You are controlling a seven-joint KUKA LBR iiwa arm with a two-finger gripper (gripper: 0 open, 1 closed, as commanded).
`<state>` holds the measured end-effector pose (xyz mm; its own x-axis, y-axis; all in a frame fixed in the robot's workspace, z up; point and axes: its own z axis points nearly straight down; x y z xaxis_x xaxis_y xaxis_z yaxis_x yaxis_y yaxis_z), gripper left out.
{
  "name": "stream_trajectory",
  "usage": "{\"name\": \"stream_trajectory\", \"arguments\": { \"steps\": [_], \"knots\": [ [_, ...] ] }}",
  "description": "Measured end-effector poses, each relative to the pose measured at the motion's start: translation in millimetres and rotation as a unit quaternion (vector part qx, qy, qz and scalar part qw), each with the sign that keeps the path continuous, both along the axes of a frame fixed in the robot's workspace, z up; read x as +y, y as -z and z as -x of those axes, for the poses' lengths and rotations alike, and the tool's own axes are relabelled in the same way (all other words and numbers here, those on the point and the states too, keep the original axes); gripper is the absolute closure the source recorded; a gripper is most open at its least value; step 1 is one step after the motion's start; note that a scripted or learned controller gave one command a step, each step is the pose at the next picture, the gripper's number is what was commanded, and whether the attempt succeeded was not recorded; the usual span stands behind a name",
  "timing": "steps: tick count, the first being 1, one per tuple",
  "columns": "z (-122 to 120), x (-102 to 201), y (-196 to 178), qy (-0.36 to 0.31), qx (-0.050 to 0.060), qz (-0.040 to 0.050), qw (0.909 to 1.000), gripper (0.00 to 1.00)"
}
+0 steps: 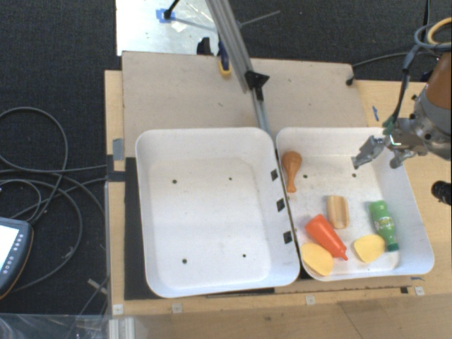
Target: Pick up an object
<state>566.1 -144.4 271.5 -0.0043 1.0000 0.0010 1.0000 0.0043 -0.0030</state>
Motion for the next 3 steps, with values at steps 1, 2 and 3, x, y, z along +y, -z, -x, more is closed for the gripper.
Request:
{"name": "stream_trajectory", "arguments": {
  "steps": [1, 2, 3],
  "knots": [
    [-0.7, 0.0, -2.2, 0.000, -0.002, 0.0004, 1.0000, 0.00],
    [2.3, 3.7, 59.7, 0.002, 0.001, 0.0000, 1.0000, 0.00],
    [5.2, 7.3, 122.1, 0.002, 0.001, -0.0001, 1.0000, 0.00]
  ]
}}
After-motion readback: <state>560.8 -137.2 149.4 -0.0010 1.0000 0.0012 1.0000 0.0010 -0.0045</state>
